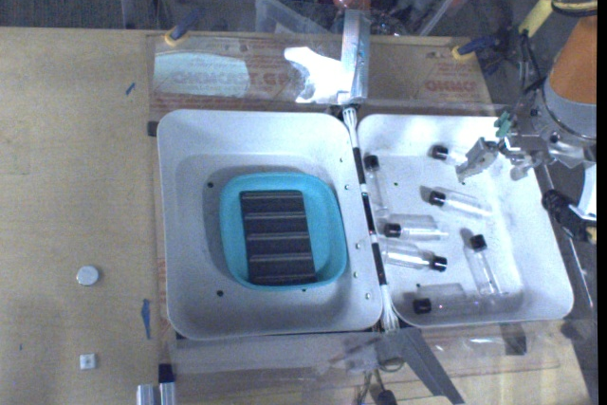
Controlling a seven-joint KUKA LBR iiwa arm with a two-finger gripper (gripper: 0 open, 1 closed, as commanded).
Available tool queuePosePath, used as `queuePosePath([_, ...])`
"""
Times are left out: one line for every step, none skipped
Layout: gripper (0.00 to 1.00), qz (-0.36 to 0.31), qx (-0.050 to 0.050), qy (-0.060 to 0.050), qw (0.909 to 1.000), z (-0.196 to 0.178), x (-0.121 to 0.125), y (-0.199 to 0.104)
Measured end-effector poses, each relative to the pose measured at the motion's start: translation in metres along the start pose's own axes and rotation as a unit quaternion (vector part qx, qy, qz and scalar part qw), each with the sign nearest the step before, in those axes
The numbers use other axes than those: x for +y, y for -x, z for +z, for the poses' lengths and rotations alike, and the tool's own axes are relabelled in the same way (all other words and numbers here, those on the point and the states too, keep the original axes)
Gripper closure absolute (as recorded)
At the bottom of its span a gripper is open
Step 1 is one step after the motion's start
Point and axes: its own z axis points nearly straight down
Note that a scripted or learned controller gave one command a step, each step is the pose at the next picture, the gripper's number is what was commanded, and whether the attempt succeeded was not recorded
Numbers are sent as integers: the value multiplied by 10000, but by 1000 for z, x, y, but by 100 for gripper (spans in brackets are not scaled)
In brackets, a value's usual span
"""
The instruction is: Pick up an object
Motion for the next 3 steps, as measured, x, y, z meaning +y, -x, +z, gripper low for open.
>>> queuePosePath([0, -135, -1, 13, 9999, 103, 14, 42])
queuePosePath([0, -227, -6, 21, 9997, 130, 28, 8])
queuePosePath([100, -217, -9, 50, 9998, 118, 30, 9])
